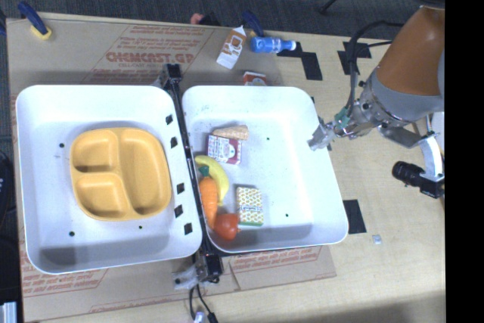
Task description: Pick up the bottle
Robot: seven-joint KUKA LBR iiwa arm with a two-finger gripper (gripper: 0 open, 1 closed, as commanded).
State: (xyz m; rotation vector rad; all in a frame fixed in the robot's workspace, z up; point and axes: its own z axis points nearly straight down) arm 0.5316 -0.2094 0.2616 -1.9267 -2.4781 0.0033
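While the small blue plastic bottle (271, 45) lies on its side on the bench behind the right white bin (321, 163), the grey gripper (324, 135) hangs by that bin's right rim, holding nothing.

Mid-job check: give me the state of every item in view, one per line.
blue bottle: lying on its side on the bench, behind the bins
gripper: over the right bin's right rim, holding nothing
yellow tray: flat in the left bin
banana: lying in the right bin
carrot: lying beside the banana
tomato: by the carrot's end
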